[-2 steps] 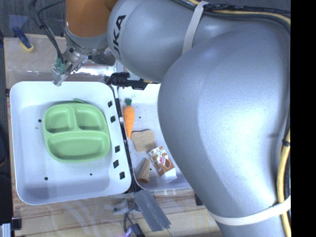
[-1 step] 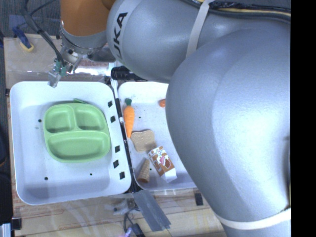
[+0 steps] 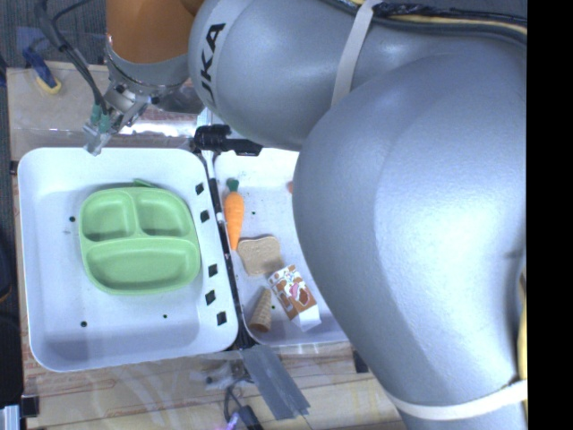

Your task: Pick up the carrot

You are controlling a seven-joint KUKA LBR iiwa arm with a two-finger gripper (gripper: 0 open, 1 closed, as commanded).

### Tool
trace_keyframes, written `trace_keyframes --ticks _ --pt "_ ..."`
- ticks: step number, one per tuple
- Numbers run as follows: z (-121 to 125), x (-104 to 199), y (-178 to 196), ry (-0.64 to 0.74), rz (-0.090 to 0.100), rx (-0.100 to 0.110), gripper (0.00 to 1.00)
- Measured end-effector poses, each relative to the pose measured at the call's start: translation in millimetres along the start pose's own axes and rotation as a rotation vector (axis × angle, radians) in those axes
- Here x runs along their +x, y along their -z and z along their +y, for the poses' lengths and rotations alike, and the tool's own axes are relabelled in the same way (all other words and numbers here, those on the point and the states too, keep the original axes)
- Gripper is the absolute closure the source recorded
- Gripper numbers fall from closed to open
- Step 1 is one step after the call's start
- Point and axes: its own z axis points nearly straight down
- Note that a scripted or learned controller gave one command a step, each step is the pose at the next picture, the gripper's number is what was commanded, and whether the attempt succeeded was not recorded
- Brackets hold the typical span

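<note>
Carrot (image 3: 234,216) lies untouched in the right bin (image 3: 269,176), hard against the divider, bread slice (image 3: 259,253) just below it, cone (image 3: 260,311) and carton (image 3: 294,296) further down. My jaws (image 3: 97,135) hang over the left bin's (image 3: 45,240) far corner, well apart from it; open or closed, I cannot tell. The whole pick is ahead.

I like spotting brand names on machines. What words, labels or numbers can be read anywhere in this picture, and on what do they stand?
"UKA": black letters running down the grey arm; the first letter of the name is cut off from sight.
Small carton in the right bin: red and white print, too small and blurred to read.
</note>
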Motion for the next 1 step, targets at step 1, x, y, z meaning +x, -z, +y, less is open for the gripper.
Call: trace_keyframes --ticks 1 --pt "-14.8 -6.5 -19.7 0.507 0.005 0.005 1.0"
